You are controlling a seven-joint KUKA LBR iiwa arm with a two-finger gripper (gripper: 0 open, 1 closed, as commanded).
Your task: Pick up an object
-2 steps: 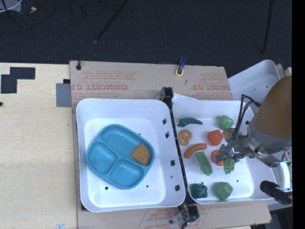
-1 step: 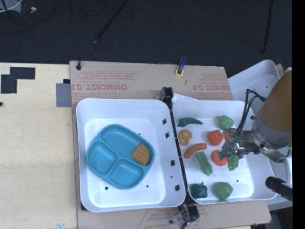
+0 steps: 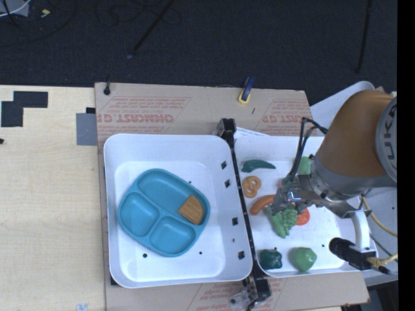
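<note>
Directly beneath the gripper (image 3: 290,201), in the right bin (image 3: 324,264), a green broccoli piece (image 3: 283,222) is seen, touching the fingertips; whether it is pinched cannot be told. An orange sausage (image 3: 260,204) and pretzel (image 3: 251,186) lie to its left, a blue tray (image 3: 152,216) farther left.

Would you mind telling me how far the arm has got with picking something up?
Done: the arm has reached into the right bin, and the tool sits low, right at the broccoli. In hand: nothing visibly gripped; the fingers are hard to make out. Left: closing on an item and lifting it. The waffle rests on the blue tray.
</note>
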